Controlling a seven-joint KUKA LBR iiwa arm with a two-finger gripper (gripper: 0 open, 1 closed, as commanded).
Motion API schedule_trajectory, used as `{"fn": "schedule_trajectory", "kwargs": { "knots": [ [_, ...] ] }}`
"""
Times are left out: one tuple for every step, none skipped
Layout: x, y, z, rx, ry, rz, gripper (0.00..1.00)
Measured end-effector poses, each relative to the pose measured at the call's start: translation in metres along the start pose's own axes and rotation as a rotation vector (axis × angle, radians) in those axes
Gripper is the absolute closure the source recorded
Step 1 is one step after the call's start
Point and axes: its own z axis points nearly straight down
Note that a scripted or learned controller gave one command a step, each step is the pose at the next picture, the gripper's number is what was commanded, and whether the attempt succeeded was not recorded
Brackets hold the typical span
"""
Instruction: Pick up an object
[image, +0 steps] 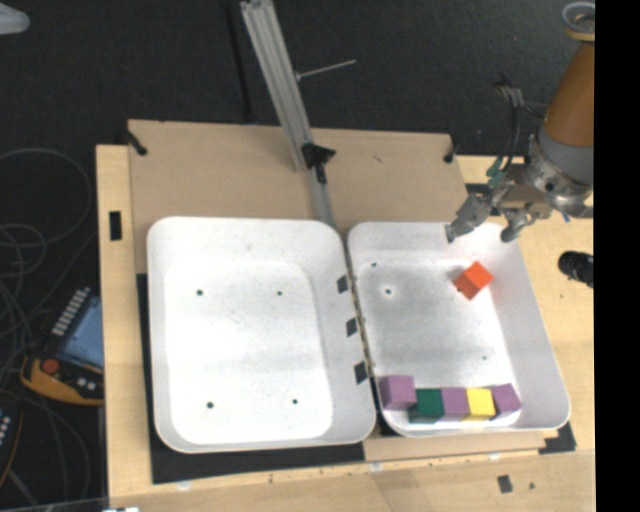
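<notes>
1. Two white bins (250, 330) are set side by side on a wooden bench (400, 160), seen from above.
2. An orange block (474, 280) is seen alone in the right bin; it is judged light, stiff, and best taken by opposite flat faces.
3. The gripper (488, 226) is held spread above the far rim, with nothing between its fingers.

Dark carpeted floor (120, 60) around light wooden bench (115, 330). Brown board (220, 170) on bench top. Grey metal post (285, 90) rising at slant from bench rear. Loose cables (30, 240) and handheld pendant (70, 345) on floor at left.
</notes>
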Motion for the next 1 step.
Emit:
{"fn": "schedule_trajectory", "kwargs": {
  "knots": [
    [-0.0008, 0.0006, -0.0115, -0.003, -0.002, -0.003, 1.0]
  ]
}}
